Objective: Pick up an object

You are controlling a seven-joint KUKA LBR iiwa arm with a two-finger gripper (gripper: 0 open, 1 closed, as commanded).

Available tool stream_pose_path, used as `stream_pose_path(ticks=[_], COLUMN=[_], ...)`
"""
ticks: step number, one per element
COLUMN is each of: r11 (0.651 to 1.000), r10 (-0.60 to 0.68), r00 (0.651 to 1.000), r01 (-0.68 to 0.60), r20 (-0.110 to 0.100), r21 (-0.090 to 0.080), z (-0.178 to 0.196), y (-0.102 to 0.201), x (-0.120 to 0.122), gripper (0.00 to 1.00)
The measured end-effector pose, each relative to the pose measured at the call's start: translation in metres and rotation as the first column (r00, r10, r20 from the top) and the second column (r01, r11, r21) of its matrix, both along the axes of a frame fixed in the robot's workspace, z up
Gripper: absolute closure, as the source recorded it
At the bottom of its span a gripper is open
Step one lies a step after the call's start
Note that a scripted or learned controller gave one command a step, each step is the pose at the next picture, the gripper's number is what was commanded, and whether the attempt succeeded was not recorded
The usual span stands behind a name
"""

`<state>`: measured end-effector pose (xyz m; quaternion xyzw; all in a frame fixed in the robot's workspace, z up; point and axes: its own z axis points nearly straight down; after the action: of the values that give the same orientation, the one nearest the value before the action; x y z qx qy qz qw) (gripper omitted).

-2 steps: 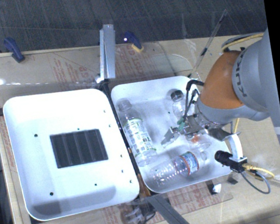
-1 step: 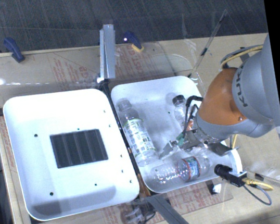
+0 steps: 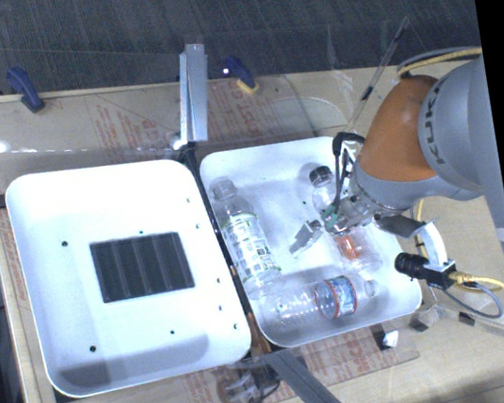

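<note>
as you read the camera view from its lower edge upward, note first the bottle with the red-and-blue label (image 3: 320,300), lying on its side along the near wall of the right bin (image 3: 265,161). just above it, a small bottle with orange contents (image 3: 348,245) lies under the arm's wrist. beside the bin's left wall, a tall clear bottle (image 3: 243,237) lies lengthwise. farther back, a small capped bottle (image 3: 317,183) rests near the arm (image 3: 433,143).

the gripper (image 3: 314,231) hangs low over the middle of the right bin, and you cannot tell from this view whether it is spread or closed. nothing is visibly held.

to do the pick well, choose one bottle, probably the orange one nearest the tool. centre the gripper across its narrow width, not along its length. descend squarely, as round clear plastic is likely to roll or slip.

the left bin (image 3: 45,210) holds a dark ribbed panel (image 3: 142,265).
</note>
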<state>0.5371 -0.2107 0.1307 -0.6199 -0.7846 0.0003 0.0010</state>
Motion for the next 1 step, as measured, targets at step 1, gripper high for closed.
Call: stream_pose_path(ticks=[1], r11=[0.995], r10=[0.105], r00=[0.995], r01=[-0.105], r20=[0.002], r21=[-0.002], z=[0.0166], y=[0.0013], x=[-0.0063], gripper=[0.0])
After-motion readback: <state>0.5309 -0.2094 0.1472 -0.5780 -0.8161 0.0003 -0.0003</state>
